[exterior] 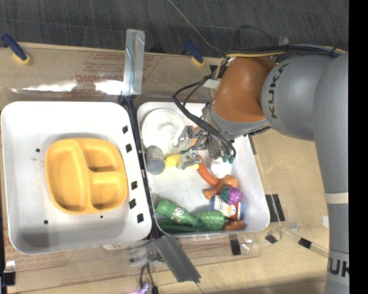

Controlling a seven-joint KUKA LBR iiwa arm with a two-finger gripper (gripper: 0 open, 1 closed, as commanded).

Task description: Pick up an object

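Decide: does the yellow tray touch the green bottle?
Apart. The camera view shows the yellow tray in the left bin, the green bottle in the right, with the bin walls between.

The arm (306, 97) runs off the frame at three o'clock. Its orange wrist covers the right bin (257, 188) rim at twelve o'clock. The gripper (193, 149) is a blur of metal (finger spacing unreadable) over the white bowl (159, 127).
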